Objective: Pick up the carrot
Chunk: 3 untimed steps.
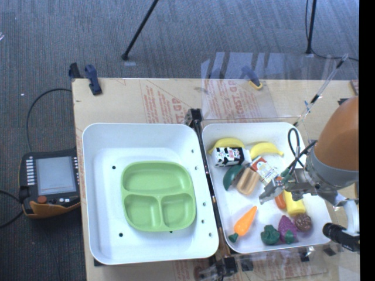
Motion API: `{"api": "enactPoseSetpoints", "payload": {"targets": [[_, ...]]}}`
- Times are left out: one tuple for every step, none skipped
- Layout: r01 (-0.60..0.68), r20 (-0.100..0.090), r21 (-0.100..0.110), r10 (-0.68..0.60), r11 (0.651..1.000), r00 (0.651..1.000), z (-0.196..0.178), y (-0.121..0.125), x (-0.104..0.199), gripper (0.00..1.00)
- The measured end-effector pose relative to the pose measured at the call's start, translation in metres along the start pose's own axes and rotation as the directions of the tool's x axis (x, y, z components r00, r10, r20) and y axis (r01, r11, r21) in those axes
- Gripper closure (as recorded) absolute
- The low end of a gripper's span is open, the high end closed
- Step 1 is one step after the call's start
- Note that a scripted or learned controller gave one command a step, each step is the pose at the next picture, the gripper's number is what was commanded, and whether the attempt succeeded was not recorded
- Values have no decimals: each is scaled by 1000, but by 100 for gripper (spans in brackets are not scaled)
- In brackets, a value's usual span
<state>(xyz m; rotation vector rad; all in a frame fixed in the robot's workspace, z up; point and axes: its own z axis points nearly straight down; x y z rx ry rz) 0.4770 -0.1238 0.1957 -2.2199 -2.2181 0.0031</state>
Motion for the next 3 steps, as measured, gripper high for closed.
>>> {"api": "enactPoseSetpoints", "payload": {"targets": [[137, -2, 1, -137, 991, 991, 110, 7, 33, 0], [125, -4, 4, -125, 992, 992, 101, 5, 31, 100], [-85, -3, -8, 85, 996, 996, -56, 31, 99, 100]]}}
